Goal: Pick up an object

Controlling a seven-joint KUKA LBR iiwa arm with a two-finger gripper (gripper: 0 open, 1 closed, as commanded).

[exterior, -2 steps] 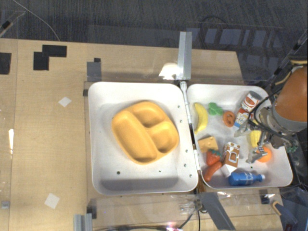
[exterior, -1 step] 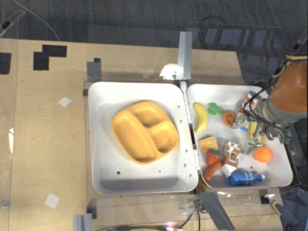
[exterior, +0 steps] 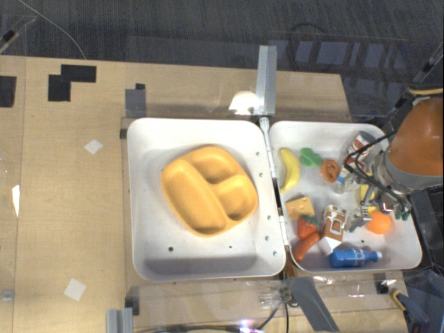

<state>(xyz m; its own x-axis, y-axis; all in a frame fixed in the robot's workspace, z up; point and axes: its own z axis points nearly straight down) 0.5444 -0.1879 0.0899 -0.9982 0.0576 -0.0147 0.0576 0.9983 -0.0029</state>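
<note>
Camera view: a pale wood-grain surface (exterior: pixel 62 207) is seen, marked with black squares at its far left, and dark grey carpet lies beyond its far edge. Two shallow white bins with rounded corners are set side by side on it. One glossy yellow tray (exterior: pixel 208 188) with three moulded compartments is held in the left bin (exterior: pixel 142 255). Small toy objects are crowded into the right bin (exterior: pixel 409 255): one yellow banana (exterior: pixel 290 168), one green piece (exterior: pixel 310 157), one wedge of cheese (exterior: pixel 300 207), one carrot (exterior: pixel 305 238), one blue bottle (exterior: pixel 353 257) lying on its side at the near wall, and one round orange fruit (exterior: pixel 379 223). The pincer (exterior: pixel 366 198) is lowered among them, just beside the orange fruit; whether it is open or closed cannot be told.
</note>
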